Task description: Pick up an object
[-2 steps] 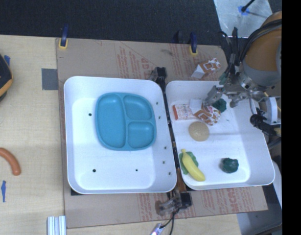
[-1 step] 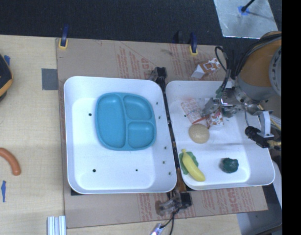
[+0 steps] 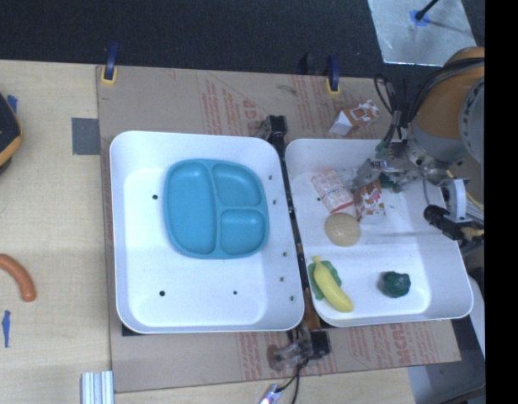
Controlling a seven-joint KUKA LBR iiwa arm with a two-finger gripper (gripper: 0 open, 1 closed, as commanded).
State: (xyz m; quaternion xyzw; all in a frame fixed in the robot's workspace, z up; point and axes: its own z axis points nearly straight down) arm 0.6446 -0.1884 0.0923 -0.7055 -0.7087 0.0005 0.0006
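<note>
Approach step: the gripper (image 3: 385,168) hangs over the right bin's (image 3: 435,310) far edge beside the snack packets (image 3: 347,194); jaw state cannot be told; next, descend and close on one.

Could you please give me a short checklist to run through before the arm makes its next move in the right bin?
1. Gripper over the right bin: ok.
2. Something between the fingers: cannot tell; they are blurred among the packets.
3. Banana lying free, apart from the green object: ok.
4. Round beige item reachable: ok, though it touches a packet.
5. Blue tray in the left bin, out of the way: ok.
</note>
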